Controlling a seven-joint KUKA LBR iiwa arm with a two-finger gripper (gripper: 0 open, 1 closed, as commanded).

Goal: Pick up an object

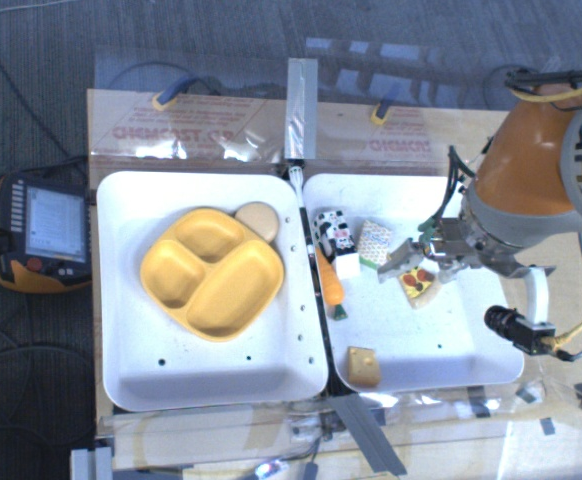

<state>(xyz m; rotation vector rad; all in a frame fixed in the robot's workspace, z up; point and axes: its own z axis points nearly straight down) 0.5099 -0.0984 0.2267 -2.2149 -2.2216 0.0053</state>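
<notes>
My gripper (423, 265) hangs over the middle of the right bin (471, 358), reaching in from the right. Just under it lies a small pizza-slice toy (418, 284), touching or nearly touching the gripper; I cannot tell which. To the left are a green-and-white patterned piece (375, 242), a white cube (347, 266), a black-and-white cow toy (332, 231) and an orange carrot (330, 283) along the bin's left wall. A tan bread piece (362, 365) rests near the front edge.
The left bin (131, 368) holds a yellow divided plate (211, 271) with a tan round bun (258, 219) behind it. A handheld pendant (39, 230) lies left of the bench. The arm's orange band (531, 158) rises at the right.
</notes>
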